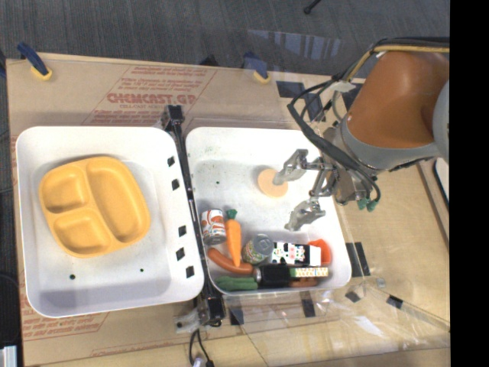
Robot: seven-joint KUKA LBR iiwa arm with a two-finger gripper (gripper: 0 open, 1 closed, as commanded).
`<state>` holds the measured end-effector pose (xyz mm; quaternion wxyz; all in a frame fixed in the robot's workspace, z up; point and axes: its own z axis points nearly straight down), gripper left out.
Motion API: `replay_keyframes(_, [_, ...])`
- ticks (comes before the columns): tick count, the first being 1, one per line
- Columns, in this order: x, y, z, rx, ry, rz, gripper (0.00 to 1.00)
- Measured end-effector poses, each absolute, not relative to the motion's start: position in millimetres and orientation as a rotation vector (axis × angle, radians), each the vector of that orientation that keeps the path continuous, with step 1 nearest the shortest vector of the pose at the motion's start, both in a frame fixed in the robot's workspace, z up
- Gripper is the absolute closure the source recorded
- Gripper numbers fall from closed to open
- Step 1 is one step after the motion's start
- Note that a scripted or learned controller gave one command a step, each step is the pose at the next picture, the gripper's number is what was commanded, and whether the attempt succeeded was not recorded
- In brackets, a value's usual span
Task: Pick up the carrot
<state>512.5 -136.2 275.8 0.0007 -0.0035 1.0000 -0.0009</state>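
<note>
Orange carrot [233, 239] lies in right bin, green top up-frame.

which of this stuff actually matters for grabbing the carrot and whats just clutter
Matters:
carrot
gripper, open, above the right bin

Clutter:
yellow tray in the left bin
round peach piece
small can
hot dog
cucumber
cow-print box
</note>
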Motion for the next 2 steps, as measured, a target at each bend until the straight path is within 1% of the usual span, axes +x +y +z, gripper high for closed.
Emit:
replay_keyframes(1, [518.7, -92.7, 139.8, -0.199, 3.151, 0.011, 0.0])
replay_keyframes(2, [534.0, -96.6, 90.4, 0.075, 3.145, 0.001, 0.0])
